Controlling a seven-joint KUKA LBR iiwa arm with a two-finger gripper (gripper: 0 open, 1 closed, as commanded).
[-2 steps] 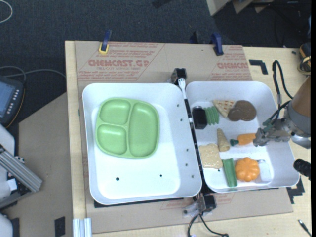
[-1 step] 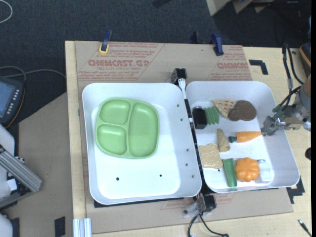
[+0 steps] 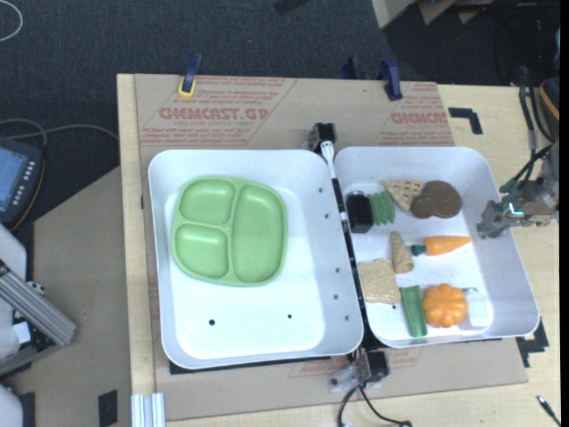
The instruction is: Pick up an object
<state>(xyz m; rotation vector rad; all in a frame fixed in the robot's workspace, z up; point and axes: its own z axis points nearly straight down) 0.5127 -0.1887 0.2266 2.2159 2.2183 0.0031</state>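
While the arm reaches in from the right, the bench lies like this:

Bench [image 3: 267, 118]: a tan board printed with red lettering, clamped at its far edge, two white bins side by side on it.

Floor: dark carpet all round, a cable looping at the left.

Left bin [image 3: 240, 327]: it bears the green divided plate [image 3: 231, 229], three compartments, sitting toward the far left of the bin.

Right bin [image 3: 498, 265]: crowded with play food, all of it lying left of the gripper.

Gripper [image 3: 498, 216]: it hangs at the right bin's right rim, a small grey shape with a touch of teal; whether it is spread or closed cannot be told at this size, and nothing shows between its tips.

Brown piece [image 3: 437, 200]: dark and rounded, near the far wall, and among the things closest to the gripper.

Orange pumpkin [image 3: 444, 305]: near the front wall, a green stick [image 3: 413, 311] just beside it on the left.

Carrot [image 3: 440, 245]: mid-bin, pointing toward the gripper, well short of it.

Tan bread piece [image 3: 380, 281]: by the left wall.

Waffle wedge [image 3: 404, 194]: touching the brown piece's left.

Black and green item [image 3: 366, 210]: against the left wall, farthest from the gripper.
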